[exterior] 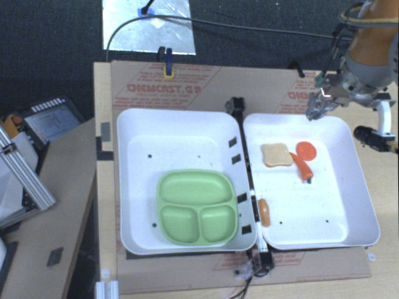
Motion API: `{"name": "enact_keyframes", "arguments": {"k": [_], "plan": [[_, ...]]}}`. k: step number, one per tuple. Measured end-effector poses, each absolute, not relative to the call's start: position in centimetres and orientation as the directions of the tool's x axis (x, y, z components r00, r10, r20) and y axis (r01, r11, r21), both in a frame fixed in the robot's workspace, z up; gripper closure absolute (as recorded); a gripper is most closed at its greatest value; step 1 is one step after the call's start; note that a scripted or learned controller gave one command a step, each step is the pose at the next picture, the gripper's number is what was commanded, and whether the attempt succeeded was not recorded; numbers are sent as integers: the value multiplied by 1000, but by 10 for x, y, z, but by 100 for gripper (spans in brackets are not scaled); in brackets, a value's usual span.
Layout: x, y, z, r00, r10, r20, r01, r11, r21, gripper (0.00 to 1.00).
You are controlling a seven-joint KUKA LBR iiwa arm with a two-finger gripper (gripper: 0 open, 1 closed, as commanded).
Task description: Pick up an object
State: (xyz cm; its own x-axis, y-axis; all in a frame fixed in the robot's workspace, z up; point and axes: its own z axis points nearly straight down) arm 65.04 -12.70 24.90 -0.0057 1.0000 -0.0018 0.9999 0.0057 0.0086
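**Objects lie in the right bin; gripper hangs over its far rim**

Objects for picking sit in the right bin [358, 185]: a slice of toast [277, 155] lies flat near the bin's far middle; just beside it, toward the arm's side, rests a tomato slice [305, 149], round and red; a carrot [301, 166] slants from between those two down toward the near side, its upper end close to the toast's corner and touching or nearly touching the tomato slice; a small hot dog [264, 212] lies apart from the rest, against the bin's inner wall near the divide between the bins.

The gripper [315, 109] hangs above the far rim of the right bin, near its far corner, well apart from the hot dog and short of the toast and tomato slice; nothing shows between its fingers, and whether they are spread or closed cannot be told — they are too small and blurred.

The left bin [134, 142] holds a green divided plate [197, 205] — one long compartment on the far side, two smaller ones on the near side — set toward the bin's near right quarter; both bins rest on a brown cardboard sheet [187, 86].
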Motion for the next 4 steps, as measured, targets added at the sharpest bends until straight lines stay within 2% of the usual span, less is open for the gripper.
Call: {"name": "enact_keyframes", "arguments": {"k": [1, 2, 3, 4], "plan": [[616, -77, 242, -8, 1000, 2, 1000, 8, 1, 100], [588, -32, 249, -8, 1000, 2, 1000, 8, 2, 100], [565, 22, 236, -9, 1000, 3, 1000, 9, -1, 100], [533, 71, 240, -9, 1000, 3, 1000, 9, -1, 100]]}}
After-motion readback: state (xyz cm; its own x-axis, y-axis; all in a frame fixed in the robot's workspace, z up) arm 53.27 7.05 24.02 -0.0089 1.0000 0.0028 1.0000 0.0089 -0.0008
